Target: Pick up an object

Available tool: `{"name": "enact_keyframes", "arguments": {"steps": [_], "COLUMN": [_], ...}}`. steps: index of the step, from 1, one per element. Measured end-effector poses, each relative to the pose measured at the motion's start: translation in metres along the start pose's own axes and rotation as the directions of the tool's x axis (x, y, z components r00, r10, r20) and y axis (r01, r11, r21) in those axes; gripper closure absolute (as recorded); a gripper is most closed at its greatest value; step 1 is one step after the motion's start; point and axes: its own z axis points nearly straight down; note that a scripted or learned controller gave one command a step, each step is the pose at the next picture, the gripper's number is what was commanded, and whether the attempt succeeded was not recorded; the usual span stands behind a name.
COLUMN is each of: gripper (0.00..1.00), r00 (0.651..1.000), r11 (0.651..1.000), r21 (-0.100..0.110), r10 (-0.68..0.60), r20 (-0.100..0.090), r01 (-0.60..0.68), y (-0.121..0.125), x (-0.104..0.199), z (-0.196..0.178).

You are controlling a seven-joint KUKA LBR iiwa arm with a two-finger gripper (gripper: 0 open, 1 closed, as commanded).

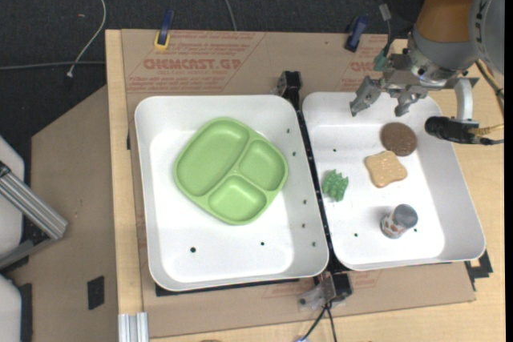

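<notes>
So the gripper (385, 100) is hanging over the far edge of the right bin (461, 208), fingers spread apart with nothing between them. You can see one metal finger (361, 98) angled out to its left side and another shorter one toward the right.

Closest thing to it is a round brown cookie-looking disc (398, 138), matte and kind of grainy, sitting just below and a touch right of the fingers. Right under that, nearly touching, is a tan toast-shaped piece (385, 169) with soft rounded corners. Further down and left of the gripper there's a small spiky green thing (335, 185), looks like rubbery plastic, near the bin's inner wall. Farthest away, straight down toward the near rim, is a little grey rounded object (398, 220) with a shiny top, can't tell what it is exactly.

Well off to the gripper's left, the other bin (160, 196) holds a smooth green divided plate (231, 170) with three compartments, glossy plastic.

Decent bare white floor between the spiky thing and the toast, and around the grey object too. Cookie and toast are crowded together though
</notes>
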Motion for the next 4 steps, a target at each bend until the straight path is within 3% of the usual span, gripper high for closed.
{"name": "enact_keyframes", "arguments": {"steps": [1,3,4], "gripper": [0.0,0.0,0.0], "r00": [1.0,1.0,1.0], "r11": [1.0,1.0,1.0], "r21": [-0.014,-0.01,-0.01], "r10": [-0.002,-0.002,-0.003], "r20": [0.002,0.001,0.001], "r01": [0.002,0.002,0.003], "y": [0.003,0.006,0.006], "x": [0.0,-0.003,-0.003], "z": [-0.008,0.098,0.122]}}
